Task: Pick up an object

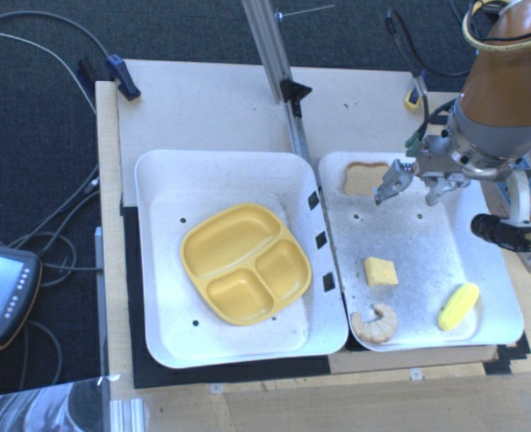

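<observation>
The right bin (427, 241) holds a slice of toast (364, 179) at its far left corner, a yellow cheese cube (381, 271), a shrimp-like piece (375, 323) at the near edge and a yellow banana-like piece (458, 306) at the near right. My gripper (413, 185) hangs over the far part of this bin, just right of the toast. Its two fingers stand apart, one near the toast and one further right, with nothing between them.
The left bin (157, 241) carries a yellow divided plate (245, 263). A metal pole (265, 25) rises from between the bins at the back. Cables lie on the dark floor at left; a screen (0, 291) sits at the left edge.
</observation>
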Motion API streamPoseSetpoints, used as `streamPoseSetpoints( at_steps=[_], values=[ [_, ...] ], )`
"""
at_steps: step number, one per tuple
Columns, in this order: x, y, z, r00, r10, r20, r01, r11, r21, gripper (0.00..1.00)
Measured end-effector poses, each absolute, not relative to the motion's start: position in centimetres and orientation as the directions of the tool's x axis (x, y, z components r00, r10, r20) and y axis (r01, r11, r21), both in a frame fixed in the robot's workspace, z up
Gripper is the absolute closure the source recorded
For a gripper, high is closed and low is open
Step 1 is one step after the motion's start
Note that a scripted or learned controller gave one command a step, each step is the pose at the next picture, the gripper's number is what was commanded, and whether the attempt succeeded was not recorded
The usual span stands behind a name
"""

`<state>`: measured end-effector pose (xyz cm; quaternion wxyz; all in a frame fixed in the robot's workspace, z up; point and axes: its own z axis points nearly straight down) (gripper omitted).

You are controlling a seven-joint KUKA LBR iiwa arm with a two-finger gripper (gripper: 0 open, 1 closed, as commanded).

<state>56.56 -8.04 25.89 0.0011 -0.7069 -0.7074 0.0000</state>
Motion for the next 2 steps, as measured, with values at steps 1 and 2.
streamPoseSetpoints(
  at_steps=[1, 2],
  values=[
    [56.6, -8.1, 25.9, 0.0, 1.0, 0.001, 1.0, 0.0, -0.001, 0.0],
    [56.3, -9.0, 20.6, 0.001, 1.0, 0.001, 1.0, -0.001, -0.008, 0.0]
  ],
)
